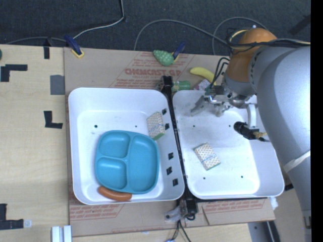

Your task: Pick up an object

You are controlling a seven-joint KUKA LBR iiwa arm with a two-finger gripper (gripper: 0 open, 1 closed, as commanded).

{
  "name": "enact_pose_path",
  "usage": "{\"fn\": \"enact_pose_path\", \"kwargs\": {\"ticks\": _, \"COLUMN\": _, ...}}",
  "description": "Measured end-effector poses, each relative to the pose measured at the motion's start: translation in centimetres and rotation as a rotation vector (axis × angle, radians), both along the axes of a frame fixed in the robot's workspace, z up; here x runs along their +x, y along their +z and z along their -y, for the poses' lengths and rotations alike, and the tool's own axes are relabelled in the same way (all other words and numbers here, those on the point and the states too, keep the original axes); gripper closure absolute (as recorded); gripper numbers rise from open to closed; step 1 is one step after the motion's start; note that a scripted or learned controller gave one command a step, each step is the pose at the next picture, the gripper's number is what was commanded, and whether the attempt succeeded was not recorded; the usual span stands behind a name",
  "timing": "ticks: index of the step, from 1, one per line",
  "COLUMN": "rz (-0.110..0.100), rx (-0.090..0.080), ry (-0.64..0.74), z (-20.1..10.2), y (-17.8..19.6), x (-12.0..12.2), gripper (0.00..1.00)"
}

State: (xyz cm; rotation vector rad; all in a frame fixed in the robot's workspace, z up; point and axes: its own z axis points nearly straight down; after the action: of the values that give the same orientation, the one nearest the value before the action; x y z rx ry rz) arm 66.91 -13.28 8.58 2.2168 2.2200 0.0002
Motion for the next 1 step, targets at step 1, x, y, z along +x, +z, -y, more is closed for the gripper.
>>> {"fn": "enact_pose_path", "kwargs": {"ticks": 1, "rz": -0.002, "rx": 0.002, "ry": 0.0, "z": -3.25, "y": -0.07, "x": -0.04, "gripper": 0.0}}
